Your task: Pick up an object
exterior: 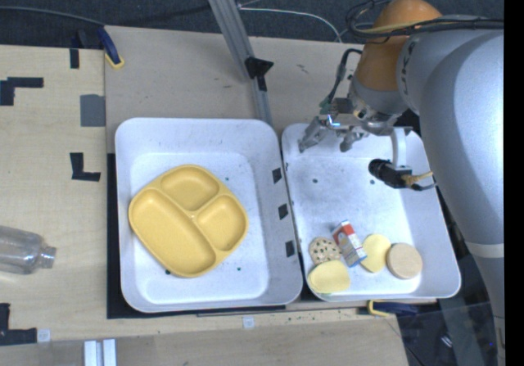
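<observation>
My gripper (pixel 329 140) hangs over the far left corner of the right bin (pixel 360 192). Its two fingers are spread open with nothing between them. Several small objects lie together at that bin's near edge, well below the gripper: a chocolate-chip cookie (pixel 324 250), a small red and white box (pixel 350 243), a pale yellow piece (pixel 329 277), a second yellow piece (pixel 377 252) and a tan round disc (pixel 404 260).
The left bin (pixel 139 143) holds a yellow divided plate (pixel 188 219). A slanted metal pole (pixel 229 20) ends at the bins' far edge near the gripper. A clear plastic bottle (pixel 20 250) lies on the bench at far left. The grey arm (pixel 467 110) covers the right side.
</observation>
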